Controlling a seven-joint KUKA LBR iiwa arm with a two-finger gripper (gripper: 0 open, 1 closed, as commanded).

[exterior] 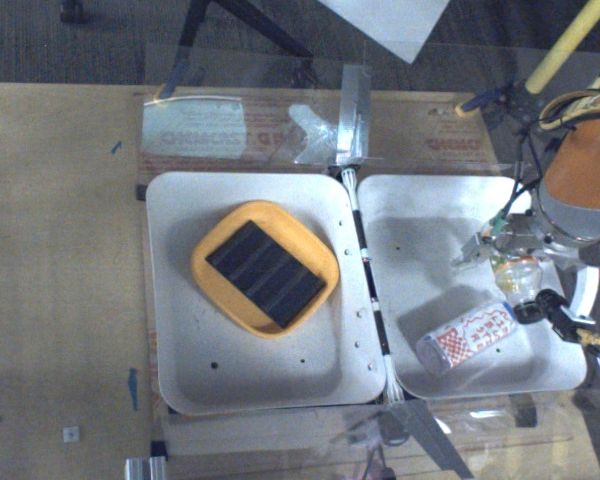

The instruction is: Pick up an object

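Note:
A yellow-orange pad with a black ribbed top (pixel 265 267) lies in the middle of the left bin (pixel 180 368). In the right bin (pixel 420 218) a white cylinder with a red pattern (pixel 467 335) lies on its side near the front. A small clear, glassy object (pixel 516 275) sits at the bin's right side. My gripper (pixel 507 240) hangs low over the right part of this bin, just above and touching or nearly touching the clear object. The grey wrist with its orange band (pixel 583 168) covers much of the gripper.
Cables (pixel 528 173) and a black fitting (pixel 552 309) hang by the wrist over the right bin's right rim. A metal bracket (pixel 353 118) stands behind the seam between the bins. Brown bench surface (pixel 60 268) spreads to the left.

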